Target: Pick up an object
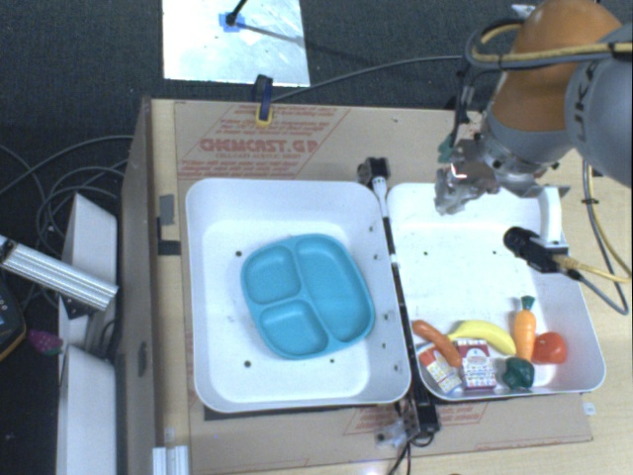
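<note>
Plastic toy food lies heaped in the right bin's [425,228] near corner: a banana [483,334], a carrot [524,327], a tomato [550,346] and a small carton [478,369]. They look light, stiff and smooth; the banana's middle probably offers the surest hold. The jaws [452,194] hang over that bin's far edge, well apart from the heap; whether they are open I cannot tell.
</note>
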Robot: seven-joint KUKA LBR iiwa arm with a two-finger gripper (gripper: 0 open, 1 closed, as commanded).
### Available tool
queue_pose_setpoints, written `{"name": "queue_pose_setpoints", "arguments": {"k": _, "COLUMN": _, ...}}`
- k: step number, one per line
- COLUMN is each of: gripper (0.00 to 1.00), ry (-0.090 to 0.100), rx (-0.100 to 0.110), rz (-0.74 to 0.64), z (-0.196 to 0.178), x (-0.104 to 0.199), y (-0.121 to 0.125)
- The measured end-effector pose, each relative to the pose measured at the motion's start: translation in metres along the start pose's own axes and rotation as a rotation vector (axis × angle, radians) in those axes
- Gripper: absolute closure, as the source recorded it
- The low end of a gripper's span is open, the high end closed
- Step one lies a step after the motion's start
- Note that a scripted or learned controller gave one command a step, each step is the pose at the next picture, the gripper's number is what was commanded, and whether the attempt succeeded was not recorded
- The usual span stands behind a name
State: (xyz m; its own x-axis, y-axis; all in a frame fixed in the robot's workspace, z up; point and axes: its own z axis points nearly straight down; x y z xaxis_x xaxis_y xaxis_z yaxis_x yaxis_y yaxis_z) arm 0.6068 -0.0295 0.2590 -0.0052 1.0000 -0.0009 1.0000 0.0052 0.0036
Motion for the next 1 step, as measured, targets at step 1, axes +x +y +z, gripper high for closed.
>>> {"name": "queue_pose_setpoints", "arguments": {"k": 1, "gripper": 1.0, "ry": 0.002, "rx": 0.004, "rz": 0.0, "z": 0.0629, "x": 0.0431, "y": 0.0269}}
